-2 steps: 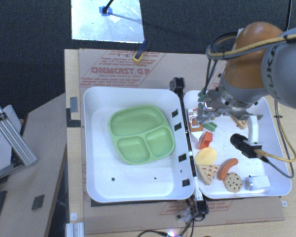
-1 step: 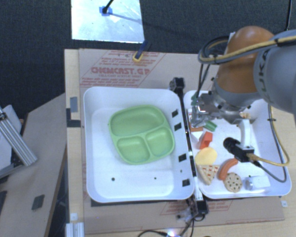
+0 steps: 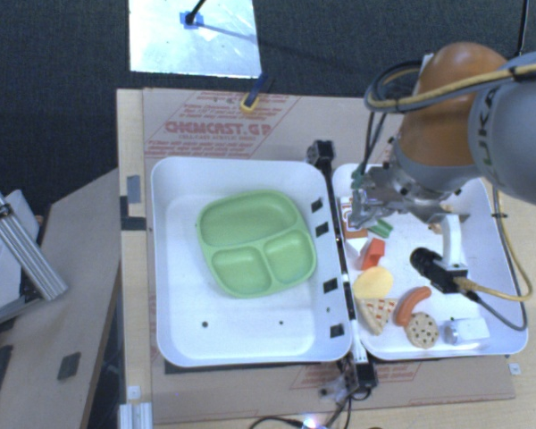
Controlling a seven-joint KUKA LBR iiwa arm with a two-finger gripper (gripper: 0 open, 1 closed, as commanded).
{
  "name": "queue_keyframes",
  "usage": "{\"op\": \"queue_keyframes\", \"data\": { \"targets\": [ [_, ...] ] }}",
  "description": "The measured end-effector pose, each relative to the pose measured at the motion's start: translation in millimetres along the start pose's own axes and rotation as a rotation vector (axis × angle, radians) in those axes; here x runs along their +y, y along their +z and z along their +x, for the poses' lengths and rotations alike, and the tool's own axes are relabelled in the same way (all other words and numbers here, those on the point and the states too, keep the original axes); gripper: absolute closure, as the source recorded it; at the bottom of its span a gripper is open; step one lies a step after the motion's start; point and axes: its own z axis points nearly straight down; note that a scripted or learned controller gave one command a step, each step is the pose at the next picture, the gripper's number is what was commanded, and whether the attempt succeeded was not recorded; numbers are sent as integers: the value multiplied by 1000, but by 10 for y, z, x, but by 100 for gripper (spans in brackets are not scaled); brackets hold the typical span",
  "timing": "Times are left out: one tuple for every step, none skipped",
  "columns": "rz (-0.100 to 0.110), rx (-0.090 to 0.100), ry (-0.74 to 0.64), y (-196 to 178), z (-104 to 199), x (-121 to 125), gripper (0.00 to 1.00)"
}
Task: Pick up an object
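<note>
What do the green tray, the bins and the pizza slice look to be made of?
Green tray: likely molded plastic, matte, one even pale green with rounded compartment walls. Bins: thin white plastic by the look, slightly glossy, with smooth rounded rims. Pizza slice: probably a plastic or rubber toy, flat colours and a neat wedge shape; which one is unclear at this size.
</note>
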Motion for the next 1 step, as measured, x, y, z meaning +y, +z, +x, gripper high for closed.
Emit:
{"op": "queue_keyframes", "data": {
  "targets": [
    [3, -1, 5, 177, -66, 12, 100]
  ]
}}
